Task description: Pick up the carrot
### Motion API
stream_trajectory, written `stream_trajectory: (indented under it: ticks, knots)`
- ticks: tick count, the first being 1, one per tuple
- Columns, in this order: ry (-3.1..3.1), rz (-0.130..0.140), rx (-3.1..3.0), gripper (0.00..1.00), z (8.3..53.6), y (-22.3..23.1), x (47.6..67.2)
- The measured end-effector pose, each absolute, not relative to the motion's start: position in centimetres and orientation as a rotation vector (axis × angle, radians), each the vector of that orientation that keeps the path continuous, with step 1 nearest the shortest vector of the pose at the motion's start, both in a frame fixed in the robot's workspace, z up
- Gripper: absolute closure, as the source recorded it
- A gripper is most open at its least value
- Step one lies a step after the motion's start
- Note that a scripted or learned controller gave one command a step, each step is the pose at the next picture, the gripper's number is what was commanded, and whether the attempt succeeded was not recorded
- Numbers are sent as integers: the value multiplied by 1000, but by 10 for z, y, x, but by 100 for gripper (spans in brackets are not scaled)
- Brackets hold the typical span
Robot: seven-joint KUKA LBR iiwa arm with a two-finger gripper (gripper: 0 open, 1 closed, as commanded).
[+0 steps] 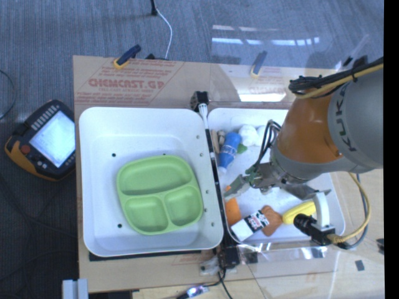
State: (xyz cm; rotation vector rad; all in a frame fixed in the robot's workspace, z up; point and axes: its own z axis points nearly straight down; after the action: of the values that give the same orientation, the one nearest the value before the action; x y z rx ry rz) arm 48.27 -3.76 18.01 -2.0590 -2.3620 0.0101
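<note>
- Grey carpet floor all round; brown bench board (93, 73) printed with red lettering, two white bins side by side on it.
- Teach pendant (43, 140) on the carpet, left of the bench.
- Left bin (100, 123): green three-compartment plate (160, 193), flat, near the centre.
- Right bin (336, 201): cluttered. Blue bottle (229, 148) tilted near the dividing wall, white ball-like item (249, 132) just beside it.
- Carrot (232, 212): orange, at the right bin's left edge, against the dividing wall, low in the bin. Lying free, nothing gripping it.
- Brown bottle with black-and-white label (260, 220) just right of the carrot; yellow-handled tool (300, 212) further right.
- Arm over the right bin, orange band uppermost; gripper (252, 178) pointing left, above and right of the carrot. Finger state: cannot tell.
</note>
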Motion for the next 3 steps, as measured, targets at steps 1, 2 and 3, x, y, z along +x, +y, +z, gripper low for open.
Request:
stream_trajectory:
  ticks: [1,2,3]
  knots:
    - [-1929,-10,-2484,0,91,-96,488]
    - [-1795,-24,-2579,0,90,-107,491]
    - [-1756,-15,-2629,0,90,-98,490]
